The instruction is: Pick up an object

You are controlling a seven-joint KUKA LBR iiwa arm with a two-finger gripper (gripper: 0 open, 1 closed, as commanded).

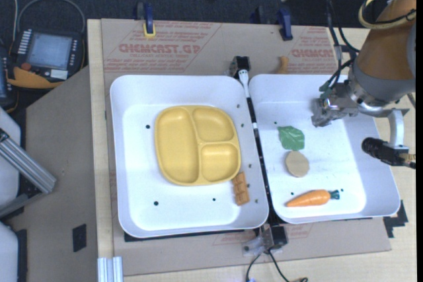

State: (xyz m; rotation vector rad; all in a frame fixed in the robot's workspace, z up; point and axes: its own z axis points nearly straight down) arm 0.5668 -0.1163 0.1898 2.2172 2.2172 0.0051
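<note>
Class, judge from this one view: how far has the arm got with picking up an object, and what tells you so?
Nothing looks picked up yet. The gripper hangs over the right bin, up and to the right of the green piece. That piece, the tan round piece and the carrot all lie on the bin floor. The whole pick is left: descend on one, close, lift.

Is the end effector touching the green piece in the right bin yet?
Apart. The camera view shows the end effector up and to the right of the green piece, with bare white floor of the right bin between them.
</note>
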